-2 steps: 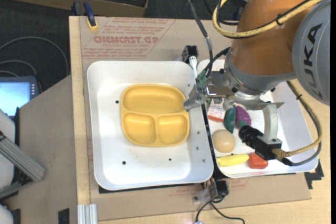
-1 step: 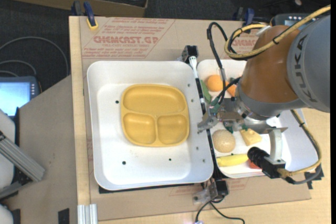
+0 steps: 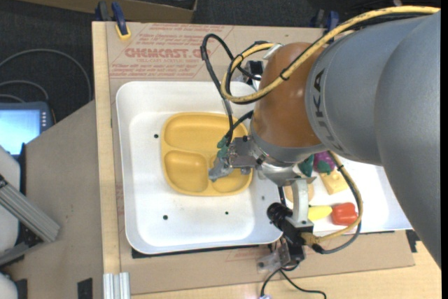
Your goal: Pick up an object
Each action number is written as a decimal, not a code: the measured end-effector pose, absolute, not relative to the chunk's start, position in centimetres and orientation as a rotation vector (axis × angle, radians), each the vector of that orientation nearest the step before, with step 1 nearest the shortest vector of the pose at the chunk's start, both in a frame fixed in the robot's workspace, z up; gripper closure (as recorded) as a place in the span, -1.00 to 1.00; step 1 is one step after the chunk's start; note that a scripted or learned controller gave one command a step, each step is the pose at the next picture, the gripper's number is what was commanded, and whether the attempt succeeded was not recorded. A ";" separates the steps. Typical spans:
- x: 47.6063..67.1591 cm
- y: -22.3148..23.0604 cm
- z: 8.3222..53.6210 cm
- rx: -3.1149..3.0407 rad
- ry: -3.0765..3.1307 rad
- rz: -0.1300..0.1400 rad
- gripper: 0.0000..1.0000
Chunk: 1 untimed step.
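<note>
Hovering over the yellow tray's [image 3: 189, 157] right edge, the gripper [image 3: 225, 163], its state impossible to tell, needed a straight, centred descent onto that rim.

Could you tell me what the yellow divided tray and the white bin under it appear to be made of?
The yellow divided tray looks like moulded plastic with a smooth, slightly glossy finish: rounded compartment edges and soft highlights. The white bin seems thin formed plastic, matte to satin, judging by its rounded corners and even rim; I can't be certain of either.
</note>
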<state>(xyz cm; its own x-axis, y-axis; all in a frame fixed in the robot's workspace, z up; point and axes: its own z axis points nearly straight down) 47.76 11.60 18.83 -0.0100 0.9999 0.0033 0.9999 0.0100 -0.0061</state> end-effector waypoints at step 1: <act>48.1 13.9 30.5 -2.219 -2.231 -0.019 -1.00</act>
<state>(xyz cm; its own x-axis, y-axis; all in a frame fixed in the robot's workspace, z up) 48.05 13.89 30.53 -0.0057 1.0000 0.0049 0.9999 0.0056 0.0124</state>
